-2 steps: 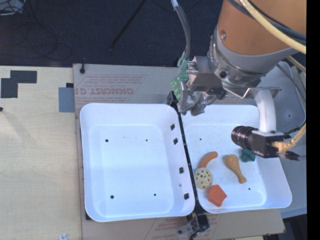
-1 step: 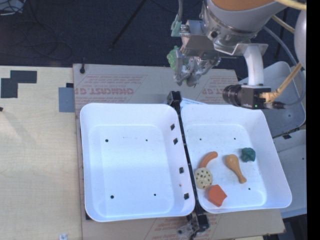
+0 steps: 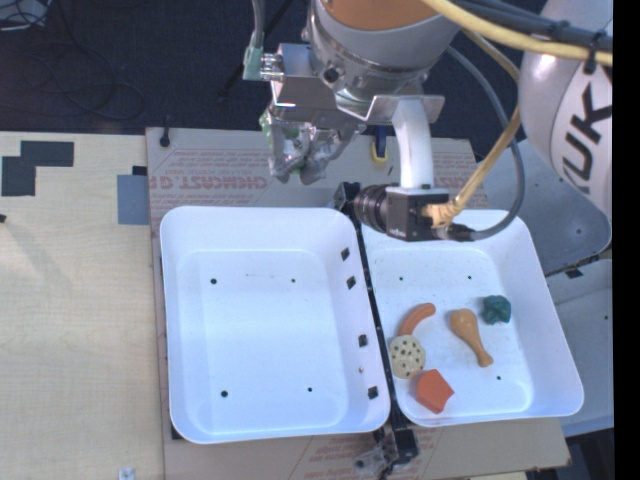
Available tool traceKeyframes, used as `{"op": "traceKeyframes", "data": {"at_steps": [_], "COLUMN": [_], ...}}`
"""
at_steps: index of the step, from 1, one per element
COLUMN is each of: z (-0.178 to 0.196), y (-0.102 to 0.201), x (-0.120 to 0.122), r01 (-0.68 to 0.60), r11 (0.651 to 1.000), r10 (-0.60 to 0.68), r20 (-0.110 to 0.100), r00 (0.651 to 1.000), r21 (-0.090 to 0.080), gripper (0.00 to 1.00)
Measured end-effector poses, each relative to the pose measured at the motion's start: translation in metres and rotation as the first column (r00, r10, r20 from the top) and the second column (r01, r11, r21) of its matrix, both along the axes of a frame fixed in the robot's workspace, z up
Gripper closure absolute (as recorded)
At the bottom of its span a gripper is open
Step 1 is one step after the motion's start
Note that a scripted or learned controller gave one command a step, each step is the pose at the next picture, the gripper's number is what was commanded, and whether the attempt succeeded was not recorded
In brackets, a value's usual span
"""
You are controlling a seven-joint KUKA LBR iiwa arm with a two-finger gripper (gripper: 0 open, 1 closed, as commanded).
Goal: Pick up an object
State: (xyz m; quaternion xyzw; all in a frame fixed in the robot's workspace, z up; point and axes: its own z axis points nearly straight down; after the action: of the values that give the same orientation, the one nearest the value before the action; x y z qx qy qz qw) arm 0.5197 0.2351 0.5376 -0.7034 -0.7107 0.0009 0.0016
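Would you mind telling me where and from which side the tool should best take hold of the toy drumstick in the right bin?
Probably across the narrow shank of the toy drumstick, coming straight down from above. It lies flat and slanted on the floor of the right bin, with free space on both long sides. The tool would close crosswise to its length; the rounded top end looks more likely to slip.

bright, sharp view; glare whitens both bins

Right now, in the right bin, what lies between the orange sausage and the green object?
In the camera view, the toy drumstick lies between the orange sausage and the green object; it touches neither of them.
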Motion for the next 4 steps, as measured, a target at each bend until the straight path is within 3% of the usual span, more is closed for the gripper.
{"op": "traceKeyframes", "data": {"at_steps": [1,2,3,4], "z": [-0.159,-0.260,-0.249,-0.314], "y": [-0.049,-0.050,-0.078,-0.145], "x": [-0.043,-0.046,-0.044,-0.045], "r01": [0.013,0.011,0.012,0.018], "r11": [1.000,1.000,1.000,1.000], "r10": [-0.013,-0.011,-0.012,-0.018], "r20": [-0.018,-0.012,-0.003,-0.008], "r00": [1.000,1.000,1.000,1.000], "r21": [-0.011,-0.007,-0.003,-0.005], "gripper": [1.00,1.00,1.00,1.00]}}
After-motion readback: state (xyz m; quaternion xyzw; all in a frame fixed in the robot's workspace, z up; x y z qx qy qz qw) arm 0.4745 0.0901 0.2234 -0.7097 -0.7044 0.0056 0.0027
